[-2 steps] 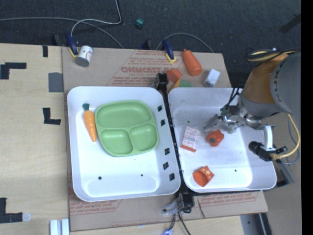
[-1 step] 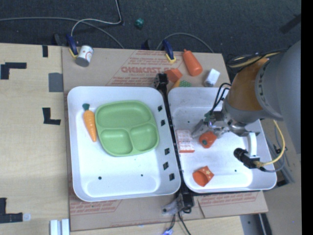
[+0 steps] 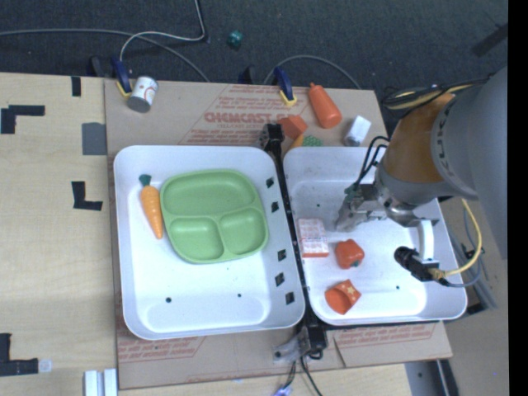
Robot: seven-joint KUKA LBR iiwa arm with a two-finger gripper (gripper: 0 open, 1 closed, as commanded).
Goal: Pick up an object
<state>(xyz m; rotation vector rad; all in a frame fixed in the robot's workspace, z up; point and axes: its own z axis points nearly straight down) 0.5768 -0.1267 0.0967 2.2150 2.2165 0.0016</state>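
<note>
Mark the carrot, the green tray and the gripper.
carrot (image 3: 152, 209): camera view, middle of its orange body.
green tray (image 3: 206, 195): camera view, floor of its large top compartment.
gripper (image 3: 350, 213): camera view, midway between its fingertips.

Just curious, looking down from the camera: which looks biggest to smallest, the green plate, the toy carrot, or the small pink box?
1. green plate
2. toy carrot
3. pink box, though carrot and box look close.

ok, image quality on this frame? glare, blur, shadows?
Camera view: lighting even and soft, white bins bright but not blown out; faint shadow under the green plate; overall low-res softness, gripper detail smeared; arm close to the lens, blurred.
</note>
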